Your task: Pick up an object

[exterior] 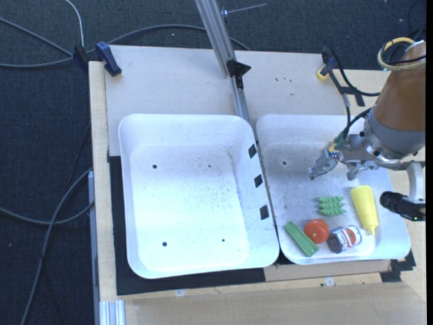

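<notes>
- Over the right bin (291,147), above its bare upper half, hangs the gripper (336,164); two metal fingers (318,170) point down and apart, so the hand appears spread, with nothing seen between them and no object touched.
- Above the gripper rises the grey wrist and the orange band (400,97) of the arm, entering from the right bin's far right side; black cables (348,93) run from the wrist toward the bench's back edge.
- In the right bin's lower part, below the gripper and apart from it, lie five objects. The green ridged piece (331,206) is nearest the gripper.
- Right of that piece lies a yellow bottle-shaped toy (365,207), its narrow end toward the bin's front.
- At the bin's front edge: a green stick (300,238) lying at a slant, a red tomato-like ball (316,231) touching it, and a small red-and-white can (345,238) just beside the ball.
- Left of the right bin stands the left bin (135,141), its wall touching its neighbour's along the middle.
- Behind the right bin an aluminium post (213,26) slants up from the bench (169,80).
</notes>
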Robot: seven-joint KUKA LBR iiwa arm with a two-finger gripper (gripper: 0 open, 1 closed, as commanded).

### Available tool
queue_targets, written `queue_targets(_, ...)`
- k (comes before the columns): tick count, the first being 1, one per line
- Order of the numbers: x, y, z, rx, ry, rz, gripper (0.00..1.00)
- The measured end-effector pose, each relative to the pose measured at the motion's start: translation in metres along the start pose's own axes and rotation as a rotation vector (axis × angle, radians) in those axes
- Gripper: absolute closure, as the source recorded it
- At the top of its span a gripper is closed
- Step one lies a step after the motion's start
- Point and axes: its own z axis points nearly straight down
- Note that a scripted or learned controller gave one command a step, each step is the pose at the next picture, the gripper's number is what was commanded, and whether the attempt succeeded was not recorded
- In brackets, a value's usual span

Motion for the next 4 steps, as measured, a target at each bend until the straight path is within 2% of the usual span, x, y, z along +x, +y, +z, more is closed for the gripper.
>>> queue_targets(2,0.004,0.005,0.087,0.000,0.000,0.000,0.00)
queue_targets(3,0.004,0.006,0.074,-0.004,0.000,0.000,1.00)
queue_targets(4,0.003,0.004,0.032,-0.007,-0.001,0.000,1.00)
